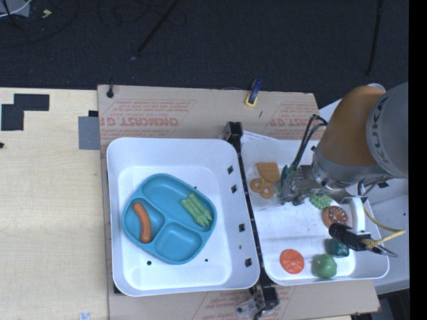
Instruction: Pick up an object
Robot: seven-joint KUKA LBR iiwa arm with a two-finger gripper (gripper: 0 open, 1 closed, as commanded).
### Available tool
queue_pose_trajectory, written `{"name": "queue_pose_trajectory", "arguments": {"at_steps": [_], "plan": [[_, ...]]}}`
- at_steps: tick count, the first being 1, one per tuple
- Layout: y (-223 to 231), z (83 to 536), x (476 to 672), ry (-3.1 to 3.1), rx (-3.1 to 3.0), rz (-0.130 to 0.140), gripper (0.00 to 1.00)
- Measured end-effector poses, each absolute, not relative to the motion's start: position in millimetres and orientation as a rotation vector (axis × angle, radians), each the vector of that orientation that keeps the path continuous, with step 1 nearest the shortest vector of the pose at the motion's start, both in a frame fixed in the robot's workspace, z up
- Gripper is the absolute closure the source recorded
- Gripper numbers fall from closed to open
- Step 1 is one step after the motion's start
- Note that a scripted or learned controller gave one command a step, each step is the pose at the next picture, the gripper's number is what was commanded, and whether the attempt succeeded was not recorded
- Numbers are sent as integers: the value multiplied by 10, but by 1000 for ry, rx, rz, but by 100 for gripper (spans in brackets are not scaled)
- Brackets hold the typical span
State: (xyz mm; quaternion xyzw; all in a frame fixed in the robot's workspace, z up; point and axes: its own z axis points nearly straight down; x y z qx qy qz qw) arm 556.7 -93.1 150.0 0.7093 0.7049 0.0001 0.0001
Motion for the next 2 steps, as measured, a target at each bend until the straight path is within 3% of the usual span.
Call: {"name": "queue_pose_trajectory", "arguments": {"at_steps": [1, 2], "plan": [[-877, 2098, 5540, 2222, 2221, 0, 100], [-882, 2282, 5543, 2223, 2221, 0, 100]]}}
